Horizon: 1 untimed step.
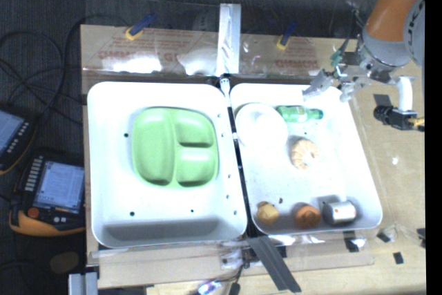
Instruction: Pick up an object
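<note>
Jaws' state hard to tell, gripper [330,81] at right bin [366,169] rim, five objects inside, one green tray [175,146] left.

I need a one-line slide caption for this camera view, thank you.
KUKA gripper above the right bin's far edge, near a green bottle; green divided tray in the left bin.

Things that are hard to see

The arm [399,14] is cut off by the right and top edges. The gripper [324,83] is small and blurry. The green bottle [300,113] looks fuzzy. A black screen [10,135] is cut by the left edge.
</note>
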### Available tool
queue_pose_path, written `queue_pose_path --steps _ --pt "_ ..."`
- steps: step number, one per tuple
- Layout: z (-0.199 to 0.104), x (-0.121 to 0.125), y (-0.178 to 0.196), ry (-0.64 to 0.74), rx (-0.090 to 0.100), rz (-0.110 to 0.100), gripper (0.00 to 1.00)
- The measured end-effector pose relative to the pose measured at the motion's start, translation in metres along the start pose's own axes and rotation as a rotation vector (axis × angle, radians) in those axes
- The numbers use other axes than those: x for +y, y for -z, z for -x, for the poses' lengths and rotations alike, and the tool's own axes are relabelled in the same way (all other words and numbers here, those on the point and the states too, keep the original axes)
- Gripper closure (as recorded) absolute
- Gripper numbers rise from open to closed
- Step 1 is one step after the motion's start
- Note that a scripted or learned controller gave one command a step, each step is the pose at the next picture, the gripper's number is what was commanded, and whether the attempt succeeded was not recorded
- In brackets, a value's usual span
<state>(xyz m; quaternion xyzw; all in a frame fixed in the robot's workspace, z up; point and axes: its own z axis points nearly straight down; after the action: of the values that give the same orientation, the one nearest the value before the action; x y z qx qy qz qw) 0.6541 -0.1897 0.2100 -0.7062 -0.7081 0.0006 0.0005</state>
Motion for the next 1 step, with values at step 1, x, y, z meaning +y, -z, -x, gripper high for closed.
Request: queue_pose_path --steps 1 --pt "0.007 -0.0068 -0.1155 0.05 -0.002 0.002 0.0"
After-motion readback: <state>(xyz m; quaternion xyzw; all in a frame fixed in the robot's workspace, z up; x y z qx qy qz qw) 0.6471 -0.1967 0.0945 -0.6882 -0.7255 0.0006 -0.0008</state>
